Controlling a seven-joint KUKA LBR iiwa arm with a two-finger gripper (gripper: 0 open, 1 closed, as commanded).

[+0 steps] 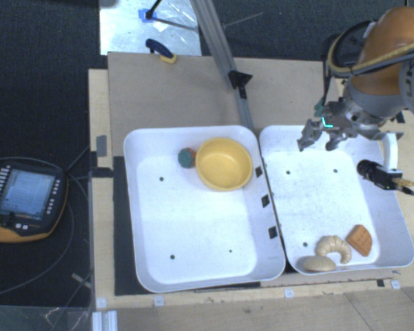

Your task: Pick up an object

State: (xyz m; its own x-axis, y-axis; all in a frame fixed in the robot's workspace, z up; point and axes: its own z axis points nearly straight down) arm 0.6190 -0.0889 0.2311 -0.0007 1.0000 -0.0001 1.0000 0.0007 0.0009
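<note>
My gripper (322, 141) hangs over the far edge of the right bin (317, 185), open, with nothing between its fingers. Far from it, in that bin's near right corner, lie a cream croissant-shaped piece (335, 247), a pale oval piece (318, 263) and an orange waffle-like piece (360, 239). The left bin (186, 240) holds a yellow bowl (224, 163) at its far right, and a small dark green ball (187, 158) touches the bowl's left side.
A black cylindrical part (376, 174) of the arm's cabling hangs over the right bin's right side. A grey pole (220, 40) slants across the bench behind the bins. A teach pendant (21, 198) lies on the floor at left.
</note>
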